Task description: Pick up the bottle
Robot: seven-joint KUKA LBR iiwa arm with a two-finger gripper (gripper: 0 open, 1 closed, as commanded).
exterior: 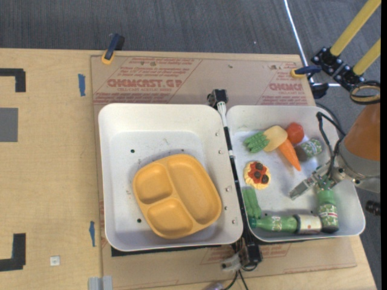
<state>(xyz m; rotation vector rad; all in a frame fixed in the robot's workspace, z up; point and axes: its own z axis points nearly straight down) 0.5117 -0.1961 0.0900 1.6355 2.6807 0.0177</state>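
Gripper (315, 182) hangs low in the right bin (357, 219), at about four o'clock in the camera view, its metal fingers (300, 189) pointing toward eight o'clock; whether they are spread or pressed together I cannot tell. Just beneath it an upright green bottle (327, 204) stands at the bin's five o'clock corner, touching or nearly touching the tool, while a second green bottle (284, 223) lies flat along the front wall. Nothing appears lifted, so I judge the pick not yet made. Counted: two bottles, two white bins, one yellow divided plate (176, 194) in the left bin (115, 162), one carrot (289, 154), one tomato (294, 132), one small pizza (257, 174).
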